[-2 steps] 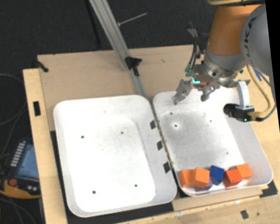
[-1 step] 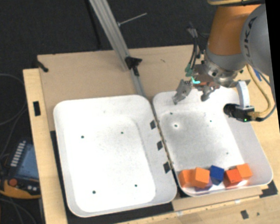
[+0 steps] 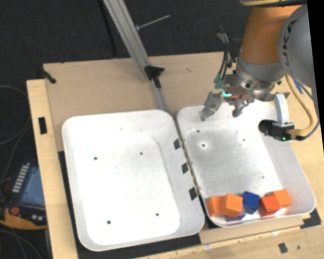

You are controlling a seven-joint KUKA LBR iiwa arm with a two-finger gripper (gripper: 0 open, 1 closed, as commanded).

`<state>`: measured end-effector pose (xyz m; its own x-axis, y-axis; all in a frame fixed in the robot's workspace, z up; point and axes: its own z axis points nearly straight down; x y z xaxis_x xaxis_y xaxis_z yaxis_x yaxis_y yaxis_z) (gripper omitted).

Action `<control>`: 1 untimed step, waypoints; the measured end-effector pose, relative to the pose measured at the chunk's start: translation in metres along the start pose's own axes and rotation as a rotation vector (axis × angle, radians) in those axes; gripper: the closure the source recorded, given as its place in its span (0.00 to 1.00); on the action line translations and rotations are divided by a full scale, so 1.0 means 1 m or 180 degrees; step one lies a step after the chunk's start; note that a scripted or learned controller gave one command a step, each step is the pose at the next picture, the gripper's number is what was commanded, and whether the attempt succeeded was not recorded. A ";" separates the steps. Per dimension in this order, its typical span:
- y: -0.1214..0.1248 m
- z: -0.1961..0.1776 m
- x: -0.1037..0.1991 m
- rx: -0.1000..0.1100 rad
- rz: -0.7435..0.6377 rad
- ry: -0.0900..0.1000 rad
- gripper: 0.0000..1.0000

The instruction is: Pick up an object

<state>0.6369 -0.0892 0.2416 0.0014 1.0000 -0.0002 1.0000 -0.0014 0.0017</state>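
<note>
My gripper [image 3: 225, 108] hangs over the far edge of the right bin [image 3: 235, 158], its two grey fingers spread apart with nothing between them. At the near edge of that bin lie several blocks in a row: an orange block [image 3: 226, 204], a blue block [image 3: 251, 200] and another orange block [image 3: 274, 201], with a purple piece [image 3: 235, 217] peeking out under the first. The blocks are far from the gripper, toward the bench's front.
The left bin [image 3: 124, 177] lies beside the right one, joined by black clips [image 3: 185, 167]. A slanted metal rail [image 3: 135, 48] rises behind the bins. A black cable end [image 3: 275, 129] hangs at the right bin's right side.
</note>
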 end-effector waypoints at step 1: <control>0.000 0.000 0.000 0.0000 0.0000 0.0000 0.00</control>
<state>0.6369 -0.0892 0.2416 0.0015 1.0000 -0.0002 1.0000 -0.0015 0.0018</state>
